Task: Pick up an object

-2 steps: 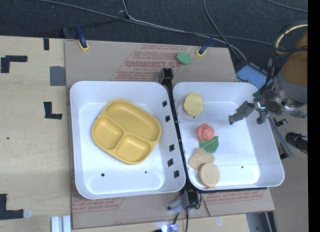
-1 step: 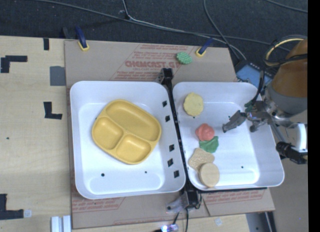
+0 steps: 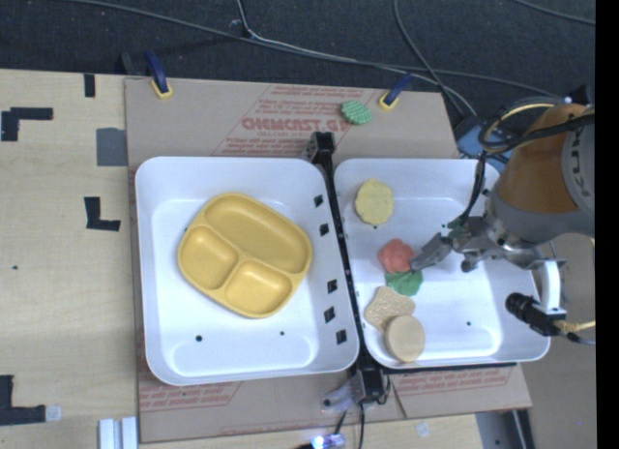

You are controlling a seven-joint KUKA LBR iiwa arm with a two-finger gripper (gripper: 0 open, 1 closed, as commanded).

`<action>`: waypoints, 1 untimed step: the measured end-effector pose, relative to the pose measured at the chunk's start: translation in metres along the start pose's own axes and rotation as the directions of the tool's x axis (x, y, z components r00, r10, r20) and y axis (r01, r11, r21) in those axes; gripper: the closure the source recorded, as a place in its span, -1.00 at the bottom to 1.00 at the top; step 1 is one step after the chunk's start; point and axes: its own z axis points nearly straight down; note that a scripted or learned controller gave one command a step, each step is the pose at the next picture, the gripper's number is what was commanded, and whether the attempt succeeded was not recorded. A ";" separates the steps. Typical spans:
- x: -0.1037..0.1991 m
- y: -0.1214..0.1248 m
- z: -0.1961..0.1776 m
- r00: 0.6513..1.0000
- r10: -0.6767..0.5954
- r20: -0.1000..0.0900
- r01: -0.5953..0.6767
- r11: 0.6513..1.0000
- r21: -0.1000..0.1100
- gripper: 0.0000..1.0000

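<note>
In the right bin (image 3: 464, 195) lie several small food-like pieces: a yellow round piece (image 3: 373, 202) near the back, a red piece (image 3: 395, 254) in the middle, a green piece (image 3: 405, 283) just in front of it, a tan flat piece (image 3: 386, 306) and a pale round disc (image 3: 404, 338) at the front. My gripper (image 3: 426, 255) reaches in from the right and its tip sits low right beside the red and green pieces. Nothing is visibly lifted.
The left bin (image 3: 164, 186) holds a yellow divided plate (image 3: 244, 254). A small green dotted piece (image 3: 356, 113) lies on the cardboard behind the bins. Cables run over the dark floor at the back. A black divider (image 3: 334, 244) separates the bins.
</note>
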 end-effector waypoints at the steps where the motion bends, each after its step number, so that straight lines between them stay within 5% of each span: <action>1: 0.000 0.001 -0.013 1.000 -0.001 0.001 0.001 1.000 -0.004 1.00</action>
